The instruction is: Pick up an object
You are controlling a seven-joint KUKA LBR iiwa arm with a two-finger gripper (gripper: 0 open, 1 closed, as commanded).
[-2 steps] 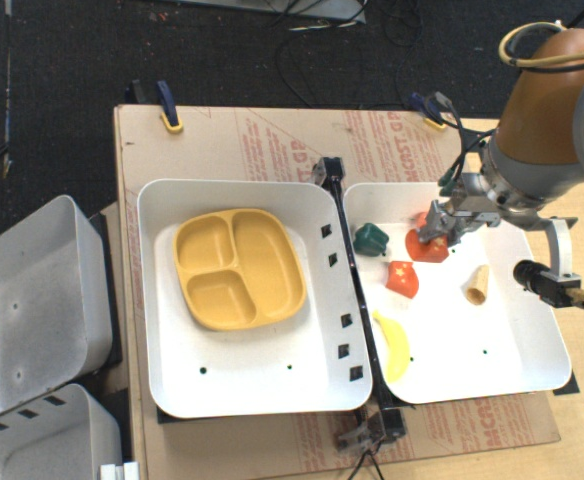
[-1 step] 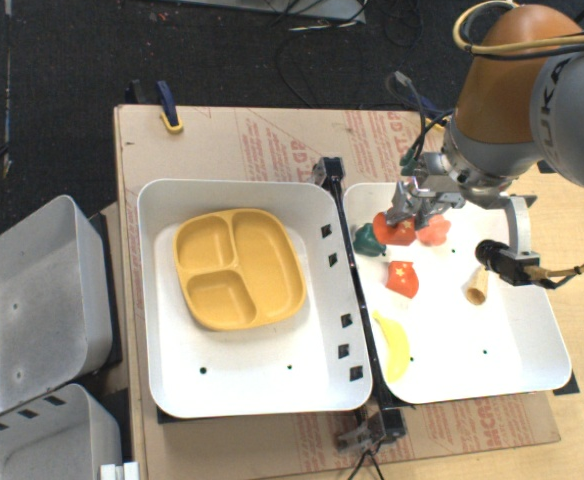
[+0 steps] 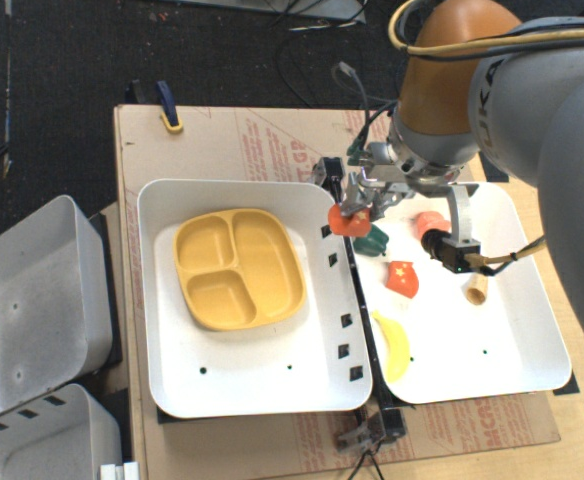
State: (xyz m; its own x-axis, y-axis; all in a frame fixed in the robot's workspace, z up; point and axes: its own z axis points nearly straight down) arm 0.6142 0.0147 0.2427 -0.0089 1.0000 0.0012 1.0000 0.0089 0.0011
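Note:
My gripper (image 3: pixel 354 214) hangs over the wall between the two bins, at the right bin's upper left corner. A small red-orange object (image 3: pixel 349 224) sits between its fingers, and they are shut on it. Just below and right of it a green piece (image 3: pixel 373 241) lies on the right bin's floor. Further objects lie in the right bin (image 3: pixel 512 358): a red strawberry-like piece (image 3: pixel 403 279), an orange-red piece (image 3: pixel 429 224), a tan cork-shaped piece (image 3: pixel 476 290) and a yellow banana (image 3: pixel 394 346).
A yellow divided plate (image 3: pixel 240 268) lies in the left bin (image 3: pixel 262 383). The arm's grey and orange body (image 3: pixel 452 58) looms over the right bin's upper part. A black cable part (image 3: pixel 454 251) hangs near the orange-red piece. More white bins (image 3: pixel 32 298) stand at far left.

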